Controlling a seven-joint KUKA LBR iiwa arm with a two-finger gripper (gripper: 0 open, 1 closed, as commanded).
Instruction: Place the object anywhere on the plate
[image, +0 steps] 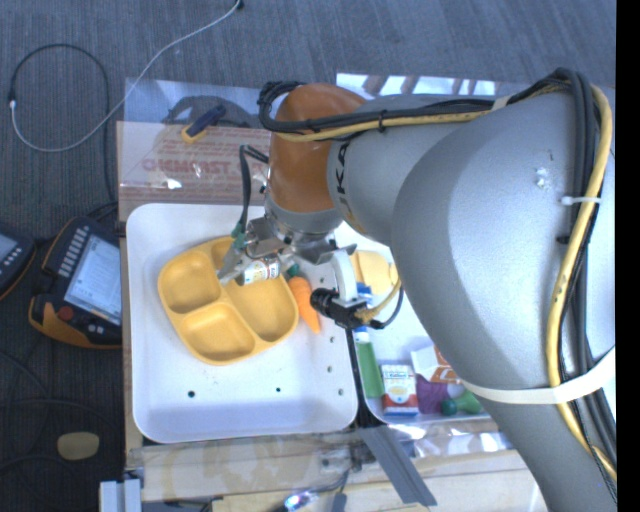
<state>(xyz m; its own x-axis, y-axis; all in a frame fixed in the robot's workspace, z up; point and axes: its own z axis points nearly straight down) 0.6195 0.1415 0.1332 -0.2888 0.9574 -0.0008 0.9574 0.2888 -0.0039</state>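
Yellow plastic is what you see first in the left bin (150, 400): a divided plate (225, 300) with three compartments, lying on the bin's white floor toward its upper middle. Your grey arm (480, 200) comes in from the right and fills much of the frame, its orange band (305, 150) sitting above the wrist, with black cables running along it. The gripper (262, 268) hangs over the plate's right-hand compartment, near the rim. You cannot tell from this slant how its jaws stand, because the wrist hides them; a small pale cylindrical piece shows at the tip, but whether that is a held object or part of the tool is not clear. An orange carrot (305, 302) lies just beside the plate's right edge, on the bin floor or touching the rim, pointing down and to the right. In the right bin (400, 420) you have a green stick-shaped item (368, 365), a small red and white carton (399, 388) and a purple object (437, 392), all partly covered by the arm. A teach pendant (80, 280) rests on the dark floor to the left of the bench.
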